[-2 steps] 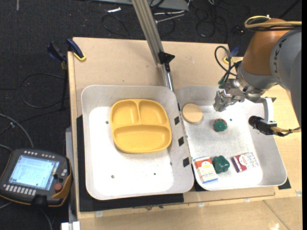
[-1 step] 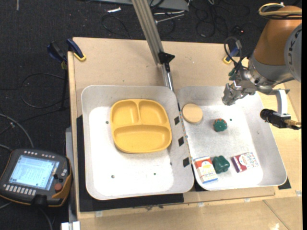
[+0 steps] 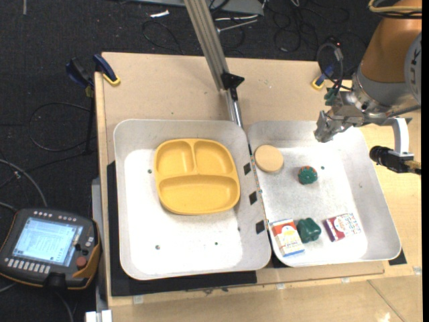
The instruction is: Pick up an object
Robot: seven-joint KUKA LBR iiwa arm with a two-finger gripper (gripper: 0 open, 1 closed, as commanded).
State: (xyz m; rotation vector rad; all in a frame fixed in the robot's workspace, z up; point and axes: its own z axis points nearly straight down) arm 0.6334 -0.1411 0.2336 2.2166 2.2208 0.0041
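a handheld control pendant [image 3: 47, 245] lies on the floor off the desk's [image 3: 161, 89] near left corner. on the desk, the left bin [image 3: 134, 180] carries a yellow divided plate [image 3: 197, 176], sitting a little toward its far side. a grey pole [image 3: 208, 32] slants down to the seam between the bins.

the right bin [image 3: 355, 166] carries the pickable things: a tan round disc [image 3: 269, 158] near its far left corner, a small green lump [image 3: 308, 175] toward the middle, and along the near edge a white and orange carton [image 3: 287, 237], a darker green piece [image 3: 309, 229] touching it, and a red and white packet [image 3: 342, 227] just beside that.

the gripper [image 3: 324, 131] hangs over the bin's far edge, apart from every object; i can't tell from here whether it is spread or pinched, and nothing shows in it.

i'd go for the small green lump, nearest and standing alone. the arm should centre above it, come straight down, and close only once it is straddled. the near-edge cluster looks riskier, since neighbours could get nudged.
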